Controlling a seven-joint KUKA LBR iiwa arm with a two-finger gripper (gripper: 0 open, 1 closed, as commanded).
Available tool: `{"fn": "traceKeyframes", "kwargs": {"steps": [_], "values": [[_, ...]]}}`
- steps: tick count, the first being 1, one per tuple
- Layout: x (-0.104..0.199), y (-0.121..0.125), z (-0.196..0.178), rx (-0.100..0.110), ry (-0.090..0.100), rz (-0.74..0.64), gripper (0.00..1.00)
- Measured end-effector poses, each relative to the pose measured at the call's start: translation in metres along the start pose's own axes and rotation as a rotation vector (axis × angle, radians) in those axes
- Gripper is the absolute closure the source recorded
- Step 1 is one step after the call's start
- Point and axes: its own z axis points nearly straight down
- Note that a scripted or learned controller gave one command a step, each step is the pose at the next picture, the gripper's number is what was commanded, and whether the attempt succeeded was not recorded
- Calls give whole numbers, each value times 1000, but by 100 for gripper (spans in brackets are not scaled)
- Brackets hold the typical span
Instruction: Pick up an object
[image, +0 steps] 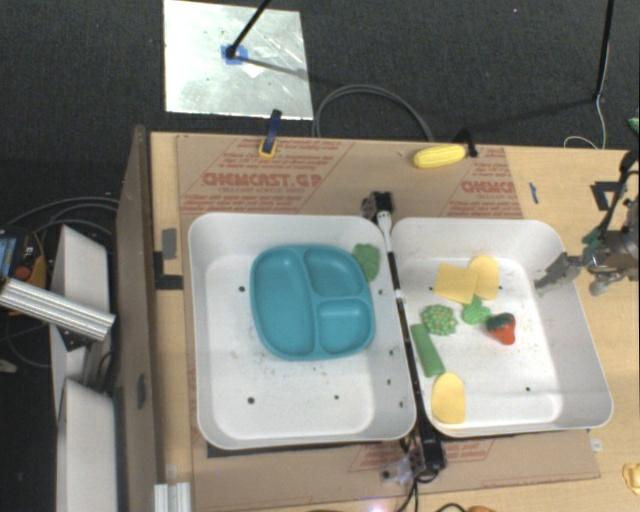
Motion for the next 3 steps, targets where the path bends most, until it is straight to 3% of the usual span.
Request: {"fn": "traceKeyframes", "kwargs": {"steps": [1,2,3], "values": [[33,14,102,7,4,-4,0],[38,0,173,3,2,1,0],[37,2,160,-2,0,2,100]]}}
